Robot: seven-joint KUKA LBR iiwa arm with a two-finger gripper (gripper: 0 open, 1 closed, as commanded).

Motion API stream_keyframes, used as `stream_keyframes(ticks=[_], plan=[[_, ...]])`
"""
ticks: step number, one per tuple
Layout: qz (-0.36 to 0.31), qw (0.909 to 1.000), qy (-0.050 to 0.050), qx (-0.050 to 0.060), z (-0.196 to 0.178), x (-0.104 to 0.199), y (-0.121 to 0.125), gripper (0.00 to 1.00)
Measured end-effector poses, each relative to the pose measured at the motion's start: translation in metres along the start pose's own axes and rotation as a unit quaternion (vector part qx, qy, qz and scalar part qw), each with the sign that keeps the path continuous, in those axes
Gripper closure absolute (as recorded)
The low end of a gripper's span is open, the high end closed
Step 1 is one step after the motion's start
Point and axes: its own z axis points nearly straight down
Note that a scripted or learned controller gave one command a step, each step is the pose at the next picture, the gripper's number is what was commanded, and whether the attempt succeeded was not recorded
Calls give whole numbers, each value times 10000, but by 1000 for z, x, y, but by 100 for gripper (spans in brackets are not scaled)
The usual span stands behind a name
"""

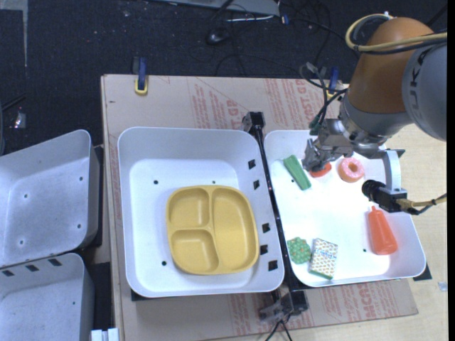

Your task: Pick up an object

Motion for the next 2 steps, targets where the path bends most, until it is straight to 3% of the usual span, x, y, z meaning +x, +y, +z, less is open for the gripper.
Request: stream_keyframes(ticks=[2], plan=[[-7, 10000, 0, -6, -2, 120, -30, 100]])
